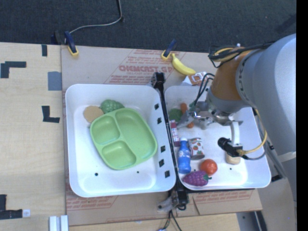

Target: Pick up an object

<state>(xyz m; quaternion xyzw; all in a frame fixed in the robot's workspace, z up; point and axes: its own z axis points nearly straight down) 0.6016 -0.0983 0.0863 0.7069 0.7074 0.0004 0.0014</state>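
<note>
My gripper [198, 116] hangs low over the back left part of the right bin [255, 177]. Just beside it lie a green item [174, 114] and a small orange piece [190, 125]. Nearer the front of that bin are a blue bottle [184, 158], a small carton [196, 147], a red-orange round fruit [209, 166], purple grapes [196, 178] and a beige round piece [233, 159]. The arm's wrist covers the back of this bin.
The left bin [82, 172] holds a green divided plate [123, 137], a leafy green item [111, 105] and a tan disc [93, 113]. A yellow banana [183, 67] lies on the cardboard behind the bins. A black divider [165, 129] runs between the bins.
</note>
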